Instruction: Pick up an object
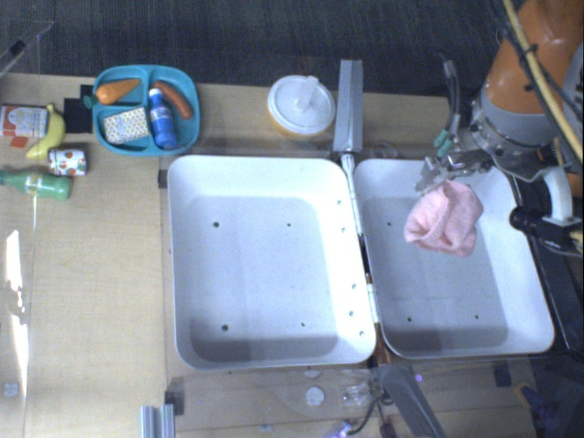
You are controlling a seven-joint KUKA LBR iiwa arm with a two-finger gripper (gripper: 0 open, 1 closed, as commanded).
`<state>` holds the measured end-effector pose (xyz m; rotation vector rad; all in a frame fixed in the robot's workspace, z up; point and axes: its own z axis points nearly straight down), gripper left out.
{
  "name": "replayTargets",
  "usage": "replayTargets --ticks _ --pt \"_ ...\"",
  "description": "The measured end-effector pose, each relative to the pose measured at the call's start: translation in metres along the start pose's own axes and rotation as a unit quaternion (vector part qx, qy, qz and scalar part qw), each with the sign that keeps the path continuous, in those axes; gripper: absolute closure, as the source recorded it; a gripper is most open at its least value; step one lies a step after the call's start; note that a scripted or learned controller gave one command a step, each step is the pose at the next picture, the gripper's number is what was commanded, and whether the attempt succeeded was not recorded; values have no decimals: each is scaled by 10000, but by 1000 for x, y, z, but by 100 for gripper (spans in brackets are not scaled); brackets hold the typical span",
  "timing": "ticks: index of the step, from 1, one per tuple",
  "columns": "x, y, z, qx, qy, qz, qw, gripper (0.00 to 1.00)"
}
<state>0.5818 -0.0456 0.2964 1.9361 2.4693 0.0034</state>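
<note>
**Q:** What carries everything?

**A:** A pale wooden bench, seen from above at a slant. Two shallow white bins sit side by side on it. The left bin is the bigger one in view. The right bin touches it along a shared edge near the middle of the bench.

**Q:** Where is the arm?

**A:** The arm, grey with an orange band, reaches in from the right edge and hangs over the far right corner of the right bin.

**Q:** And the thing to be picked up?

**A:** A crumpled pink cloth hangs over the far half of the right bin, towards its right side. Its top corner is bunched up into the end effector.

**Q:** So what is the end effector doing?

**A:** Its fingers are pinched on the top of the pink cloth, which droops below them.

**Q:** Anything smaller?

**A:** Along the far edge, a blue divided tray of toy food sits near the left corner. A white lidded container stands at the middle. At the left edge lie a yellow banana, a small can and a green bottle.
</note>
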Motion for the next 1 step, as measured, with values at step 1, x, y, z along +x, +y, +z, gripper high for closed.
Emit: replayTargets --ticks 1 --pt "-29 35 41 9 -1 -308 9995 100"
